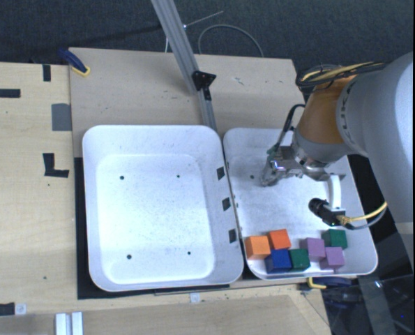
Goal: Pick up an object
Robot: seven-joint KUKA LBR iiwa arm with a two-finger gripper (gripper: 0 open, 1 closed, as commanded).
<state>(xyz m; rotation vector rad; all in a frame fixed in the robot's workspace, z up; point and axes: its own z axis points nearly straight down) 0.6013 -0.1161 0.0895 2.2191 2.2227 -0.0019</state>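
Observation:
Small coloured blocks lie along the near edge of the right bin [263,145]: two orange blocks [258,246] [280,239], a blue block [280,259], two green blocks [300,258] [336,239] and two purple blocks [316,247] [335,257]. My gripper [270,175] hangs over the bare upper middle of that bin, well behind the blocks. Nothing shows between its fingers. The arm's grey body and orange band [324,117] reach in from the right.
The left bin [151,208] stands beside the right one, with small black clips on the shared rim. A slanted metal pole [179,40] crosses above the bins. A black cable fitting [321,208] hangs off the wrist over the right bin.

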